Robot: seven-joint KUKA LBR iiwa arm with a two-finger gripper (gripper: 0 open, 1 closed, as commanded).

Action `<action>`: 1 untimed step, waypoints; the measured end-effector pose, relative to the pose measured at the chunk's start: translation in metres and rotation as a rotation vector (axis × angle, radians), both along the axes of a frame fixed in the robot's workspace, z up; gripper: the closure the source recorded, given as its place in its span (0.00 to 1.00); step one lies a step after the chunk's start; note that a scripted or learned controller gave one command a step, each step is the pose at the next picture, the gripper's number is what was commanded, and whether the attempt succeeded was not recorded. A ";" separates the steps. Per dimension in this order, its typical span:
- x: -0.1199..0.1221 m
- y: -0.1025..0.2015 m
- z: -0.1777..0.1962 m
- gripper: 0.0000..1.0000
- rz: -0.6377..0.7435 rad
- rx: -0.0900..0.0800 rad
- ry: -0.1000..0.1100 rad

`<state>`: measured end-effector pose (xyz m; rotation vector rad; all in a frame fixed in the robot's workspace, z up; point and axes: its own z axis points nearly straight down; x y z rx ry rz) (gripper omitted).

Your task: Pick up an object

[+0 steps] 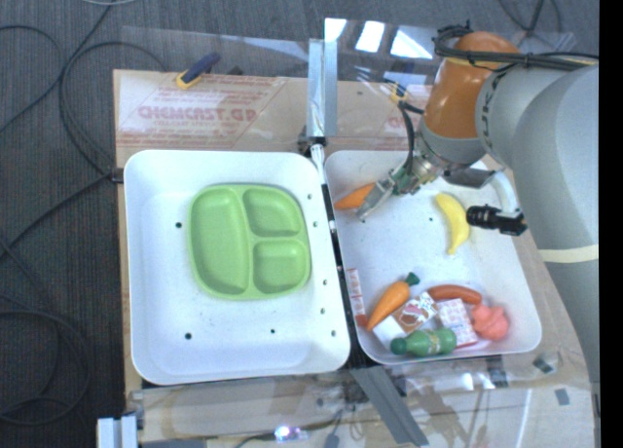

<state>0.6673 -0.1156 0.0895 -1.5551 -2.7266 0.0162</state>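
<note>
My gripper (375,199) sat at the orange piece (352,197) by the right bin (516,271) wall; whether I had clenched it, I couldn't tell. Pinned against that wall, it could slip free.

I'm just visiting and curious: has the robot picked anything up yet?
Not yet, it seems. The pincer sits low in the right bin, right by an orange carrot piece, with no visible lift. The banana and other toys lie untouched. Grasping and lifting remain.
</note>
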 end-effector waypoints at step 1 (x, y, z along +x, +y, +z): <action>0.000 0.004 0.000 0.00 -0.020 -0.003 -0.003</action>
